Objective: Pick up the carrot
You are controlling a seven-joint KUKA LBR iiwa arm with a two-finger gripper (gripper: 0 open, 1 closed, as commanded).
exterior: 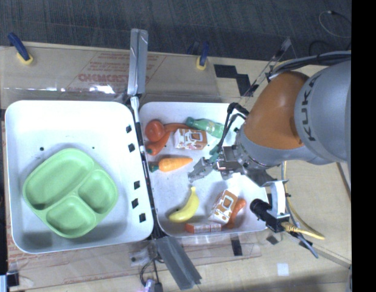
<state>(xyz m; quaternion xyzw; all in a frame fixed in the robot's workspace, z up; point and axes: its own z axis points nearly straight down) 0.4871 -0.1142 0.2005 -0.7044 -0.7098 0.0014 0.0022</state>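
Fingers [200, 169] are seen slightly open and gripping nothing, just beside the carrot [174, 163]; they should be lowered astride its thick middle, then closed firmly.

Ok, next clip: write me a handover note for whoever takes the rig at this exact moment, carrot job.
Gripper: low in the right bin, just right of the carrot; nothing visible between its fingers, and open or shut is unclear from this view.
Carrot: lying flat in the right bin near its left wall, below the tomato and above the banana.
Other items: a green divided plate sits in the left bin.
Done: the arm is beside the carrot.
Left: close on the carrot and lift it; it is not yet picked up.
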